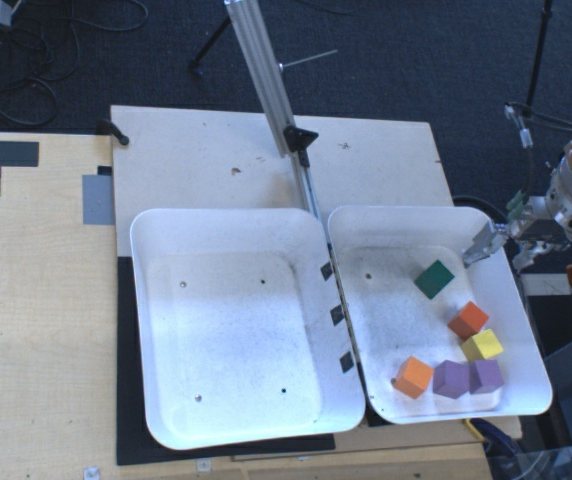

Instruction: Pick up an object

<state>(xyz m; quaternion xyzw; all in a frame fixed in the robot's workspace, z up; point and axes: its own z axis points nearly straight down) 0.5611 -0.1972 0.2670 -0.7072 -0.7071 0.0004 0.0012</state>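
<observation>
Gripper [494, 240], its finger state impossible to tell, is hovering over the right bin's [436, 213] far-right rim, risking striking it before reaching the green cube [433, 279].

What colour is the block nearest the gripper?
Dark green block, alone in the right bin; clearest in the camera view.

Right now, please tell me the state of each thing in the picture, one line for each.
gripper: over the right bin's far right rim, holding nothing
green block: lying alone in the right bin
red block: lying beside the yellow block
orange block: lying next to two purple blocks
right bin: holds all six blocks
left bin: upright on the bench
</observation>
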